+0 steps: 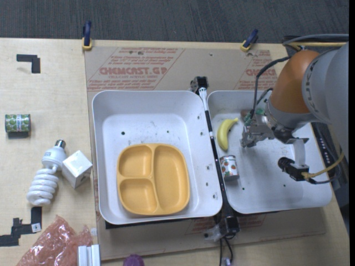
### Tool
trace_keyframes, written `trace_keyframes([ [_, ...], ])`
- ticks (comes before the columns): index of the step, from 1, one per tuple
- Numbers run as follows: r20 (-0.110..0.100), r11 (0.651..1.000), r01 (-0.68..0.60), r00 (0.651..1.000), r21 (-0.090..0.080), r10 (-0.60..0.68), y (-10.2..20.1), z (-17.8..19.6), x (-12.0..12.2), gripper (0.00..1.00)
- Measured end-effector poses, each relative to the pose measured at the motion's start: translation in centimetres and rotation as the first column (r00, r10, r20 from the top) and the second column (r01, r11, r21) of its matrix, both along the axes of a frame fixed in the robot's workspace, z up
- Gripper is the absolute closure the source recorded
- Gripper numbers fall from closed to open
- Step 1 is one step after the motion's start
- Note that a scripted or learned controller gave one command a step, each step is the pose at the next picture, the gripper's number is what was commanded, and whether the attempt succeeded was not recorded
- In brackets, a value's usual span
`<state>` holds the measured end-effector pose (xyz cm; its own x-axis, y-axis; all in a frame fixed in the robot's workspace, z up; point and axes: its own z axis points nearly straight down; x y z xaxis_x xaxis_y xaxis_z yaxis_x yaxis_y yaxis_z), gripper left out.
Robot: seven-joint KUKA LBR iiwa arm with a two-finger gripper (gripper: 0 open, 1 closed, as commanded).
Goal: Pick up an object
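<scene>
Gripper [248,136] hangs in the right white bin [266,195]; its grasp state is unclear. Left bin [105,148] holds a smooth yellow divided plate [153,178]. Curved banana [224,133] just beside the gripper, small printed can [228,167] below.

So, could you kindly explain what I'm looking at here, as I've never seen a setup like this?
One camera looks down at a slant on a bench. The grey and orange shape at the right is a robot arm; its hand hangs low over the right bin, beside a banana and a small can. I can't tell whether the hand grips anything. The left bin contains a yellow divided plate. Outside the bins lie a light bulb, a white cube and another can.
</scene>
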<state>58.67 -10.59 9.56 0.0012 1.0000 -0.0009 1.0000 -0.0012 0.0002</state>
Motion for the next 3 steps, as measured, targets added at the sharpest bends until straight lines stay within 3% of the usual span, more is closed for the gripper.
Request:
trace_keyframes([
  [1, -0.001, 1.0, 0.0, 1.0, 0.001, 0.0, -0.8, -0.3, -7.6, 0.0],
  [2, 0.001, 1.0, -0.002, 1.0, 0.0, 0.002, -3.0, -0.3, -2.9, 0.0],
  [3, 0.001, 1.0, -0.003, 1.0, 0.0, 0.003, -2.4, -0.3, 3.9, 0.0],
])
